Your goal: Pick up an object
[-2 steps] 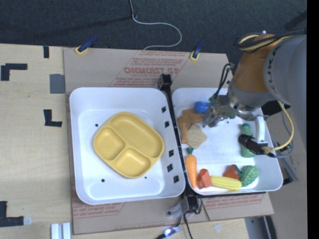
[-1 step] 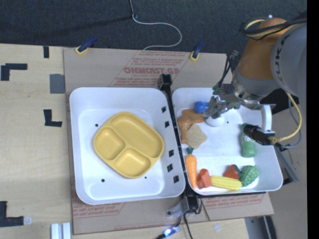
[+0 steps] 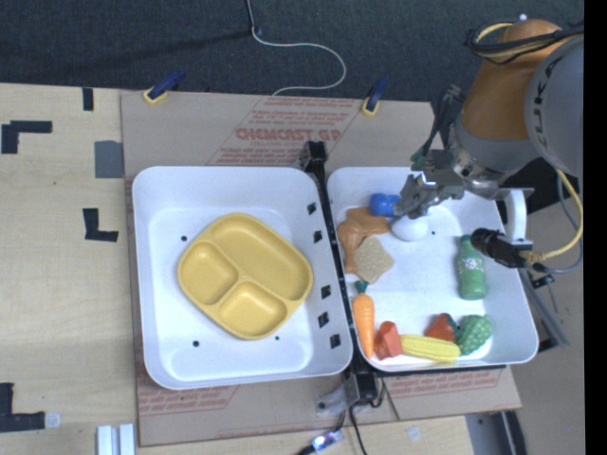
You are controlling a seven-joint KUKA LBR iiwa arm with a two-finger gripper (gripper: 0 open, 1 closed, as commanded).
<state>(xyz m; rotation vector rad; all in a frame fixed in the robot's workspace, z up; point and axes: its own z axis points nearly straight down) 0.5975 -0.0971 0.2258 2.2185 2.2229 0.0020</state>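
A grey robot arm (image 3: 531,83) with an orange band above its wrist reaches in over a wooden desk (image 3: 57,282) that carries two shallow white plastic bins side by side. Taking the black hinge strip (image 3: 327,245) between the bins as the landmark: to its left, the left white bin (image 3: 161,349) holds a yellow plastic divided tray (image 3: 245,275) with three compartments, lying near the bin's middle. To the right of the strip, the right white bin (image 3: 512,339) holds a scatter of toy foods. The arm's jaws (image 3: 414,200) hang low over the far part of this bin, right of the strip's upper end, directly above a small white rounded object (image 3: 411,227); they look close to it or touching it, but whether they are parted or closed, and whether they grip anything, cannot be told from this angle. A small blue ball-like object (image 3: 383,203) sits just left of the jaws. Just beside the strip lie a tan bread-like piece (image 3: 360,227) and a brown square slice of toast (image 3: 374,261), touching each other. Nearer the strip's lower end are an orange carrot (image 3: 363,320), a red block (image 3: 387,340), a yellow corn cob (image 3: 429,348), a red piece (image 3: 440,327) and a green leafy toy (image 3: 473,331). Far right of the strip lies a green bottle (image 3: 470,270)
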